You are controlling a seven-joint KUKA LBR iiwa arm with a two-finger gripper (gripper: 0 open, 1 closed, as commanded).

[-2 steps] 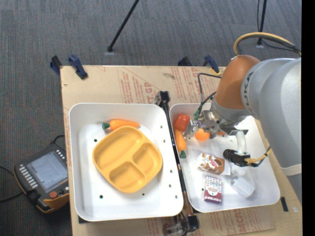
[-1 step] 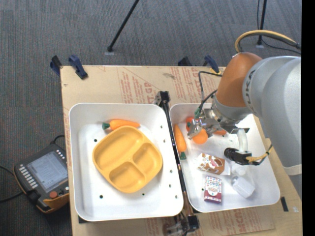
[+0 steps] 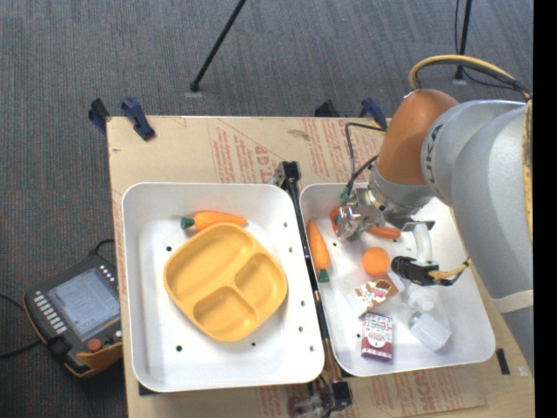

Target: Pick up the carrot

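Hanging low over the right bin (image 3: 474, 338), the gripper (image 3: 350, 223) sits just beside a carrot (image 3: 318, 249) lying along that bin's left wall; whether it is apart or closed I cannot tell. Likely light, stiff, smooth plastic, the carrot is best pinched across its thick middle. Another carrot (image 3: 218, 219) rests in the left bin (image 3: 144, 320), touching the yellow tray (image 3: 226, 281).

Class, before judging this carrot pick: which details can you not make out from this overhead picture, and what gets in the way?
- Gripper: camera view, finger state unclear, under the wrist.
- Orange piece beside it: mostly covered by the arm, so it cannot be identified.
- Small packets: print too small to read.
- Clear items: washed out against the right bin.
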